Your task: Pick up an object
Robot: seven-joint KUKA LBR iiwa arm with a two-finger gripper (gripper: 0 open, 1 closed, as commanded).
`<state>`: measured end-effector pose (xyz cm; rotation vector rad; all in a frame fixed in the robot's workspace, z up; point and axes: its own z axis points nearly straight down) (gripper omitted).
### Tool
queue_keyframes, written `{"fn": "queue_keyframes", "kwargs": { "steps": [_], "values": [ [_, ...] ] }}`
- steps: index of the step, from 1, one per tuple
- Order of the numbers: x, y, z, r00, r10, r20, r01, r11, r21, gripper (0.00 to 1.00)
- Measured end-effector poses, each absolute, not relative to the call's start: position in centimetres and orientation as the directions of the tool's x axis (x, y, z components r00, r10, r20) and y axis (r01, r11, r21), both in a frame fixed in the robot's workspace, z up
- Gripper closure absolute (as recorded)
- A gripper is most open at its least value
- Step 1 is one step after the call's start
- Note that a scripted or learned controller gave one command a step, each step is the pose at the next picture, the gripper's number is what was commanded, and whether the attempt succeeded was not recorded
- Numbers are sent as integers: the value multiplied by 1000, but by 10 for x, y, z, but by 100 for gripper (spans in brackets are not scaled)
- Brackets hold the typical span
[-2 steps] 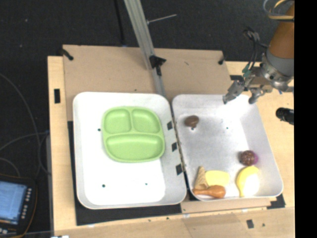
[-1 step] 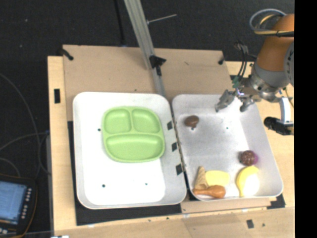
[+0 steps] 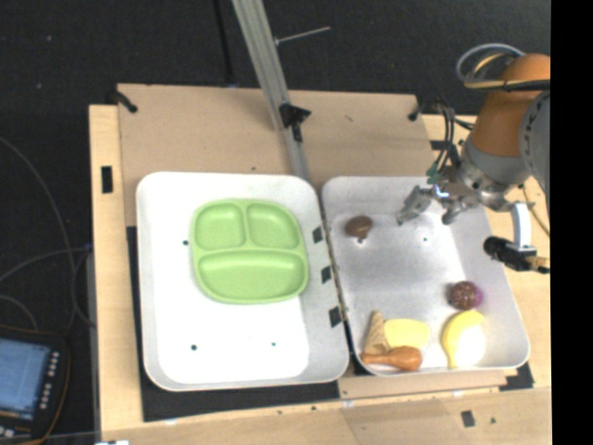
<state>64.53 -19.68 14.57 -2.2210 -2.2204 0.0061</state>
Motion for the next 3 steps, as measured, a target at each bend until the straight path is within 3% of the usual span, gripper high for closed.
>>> {"fn": "queue_keyframes", "kwargs": {
  "steps": [1,2,3],
  "values": [
    [647,-198,160,0,1000,-4,1000,0,3,100],
    [643,-204,208,0,1000,-3,1000,0,6,100],
    [644,-205,201,-1,1000,-2,1000,1,1,100]
  ]
}}
